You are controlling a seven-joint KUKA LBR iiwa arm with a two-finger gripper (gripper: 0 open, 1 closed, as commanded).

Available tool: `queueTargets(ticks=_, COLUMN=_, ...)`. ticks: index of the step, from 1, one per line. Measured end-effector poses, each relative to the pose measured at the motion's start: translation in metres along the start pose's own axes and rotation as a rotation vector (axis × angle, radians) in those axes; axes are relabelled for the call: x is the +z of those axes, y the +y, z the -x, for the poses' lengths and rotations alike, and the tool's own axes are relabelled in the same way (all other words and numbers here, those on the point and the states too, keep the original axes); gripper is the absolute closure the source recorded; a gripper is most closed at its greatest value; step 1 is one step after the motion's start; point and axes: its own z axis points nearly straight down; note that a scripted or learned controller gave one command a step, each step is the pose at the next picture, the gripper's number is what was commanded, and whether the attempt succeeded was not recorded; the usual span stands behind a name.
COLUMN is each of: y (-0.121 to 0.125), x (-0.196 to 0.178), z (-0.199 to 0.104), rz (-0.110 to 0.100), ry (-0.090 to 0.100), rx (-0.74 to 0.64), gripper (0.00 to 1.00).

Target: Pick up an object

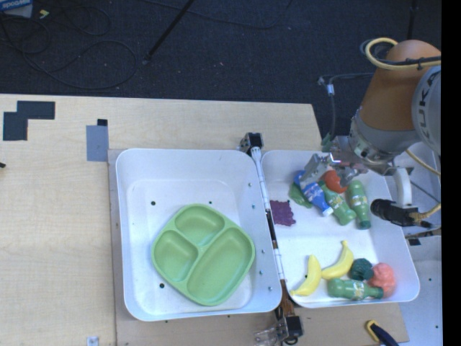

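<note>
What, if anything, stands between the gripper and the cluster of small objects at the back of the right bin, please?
Nothing visible does. The gripper is already down at the cluster, right beside the blue tube and the red piece, with the green bottles just past them in the right bin.

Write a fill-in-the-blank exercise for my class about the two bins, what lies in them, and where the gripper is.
1. The green divided plate lies in the ____ bin.
2. Near the right bin's front edge lie two yellow ____.
3. The gripper is over the ____ bin.
4. The small flat patch beside the divider is ____ in colour.

Missing words: left; bananas; right; purple
</note>
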Motion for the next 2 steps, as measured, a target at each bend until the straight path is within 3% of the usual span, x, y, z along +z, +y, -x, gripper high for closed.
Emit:
queueTargets(ticks=1, y=0.039, x=0.109, z=0.019, rz=-0.002, ry=0.000, rx=0.000, gripper=0.00)
queueTargets(ticks=2, y=0.039, x=0.098, z=0.020, rz=0.000, ry=0.000, rx=0.002, gripper=1.00)
